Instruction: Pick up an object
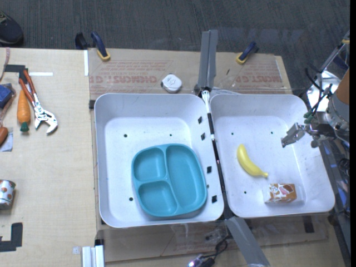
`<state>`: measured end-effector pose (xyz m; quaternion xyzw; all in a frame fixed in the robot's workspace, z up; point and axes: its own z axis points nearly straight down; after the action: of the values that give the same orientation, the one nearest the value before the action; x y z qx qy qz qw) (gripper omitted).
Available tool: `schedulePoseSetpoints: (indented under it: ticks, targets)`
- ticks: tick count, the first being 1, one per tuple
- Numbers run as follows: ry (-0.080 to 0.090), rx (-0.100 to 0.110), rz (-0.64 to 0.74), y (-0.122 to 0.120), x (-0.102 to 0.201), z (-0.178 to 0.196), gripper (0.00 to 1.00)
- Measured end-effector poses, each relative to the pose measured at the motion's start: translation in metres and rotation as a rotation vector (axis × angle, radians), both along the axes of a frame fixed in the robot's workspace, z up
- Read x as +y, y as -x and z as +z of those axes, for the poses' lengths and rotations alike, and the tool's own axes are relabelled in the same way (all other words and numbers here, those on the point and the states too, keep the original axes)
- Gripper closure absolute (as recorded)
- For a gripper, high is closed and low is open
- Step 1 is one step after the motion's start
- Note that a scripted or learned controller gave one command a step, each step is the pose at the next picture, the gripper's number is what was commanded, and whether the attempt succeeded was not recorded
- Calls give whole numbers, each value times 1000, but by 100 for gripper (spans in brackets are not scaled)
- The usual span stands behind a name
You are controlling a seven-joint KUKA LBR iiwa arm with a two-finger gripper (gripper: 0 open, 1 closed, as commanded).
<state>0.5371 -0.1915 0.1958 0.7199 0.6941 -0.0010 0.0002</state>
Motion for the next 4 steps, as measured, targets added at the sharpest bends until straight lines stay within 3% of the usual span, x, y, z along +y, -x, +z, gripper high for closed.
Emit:
schedulePoseSetpoints:
  ticks: [1,2,3,4]
  targets:
    - [0,0,-74,-7,-6,31,0]
    - [-2,3,-101,50,37,-63,0]
    - [-6,2,-31,60,-14,-105,0]
    - [-4,1,-34,59,-15,-96,100]
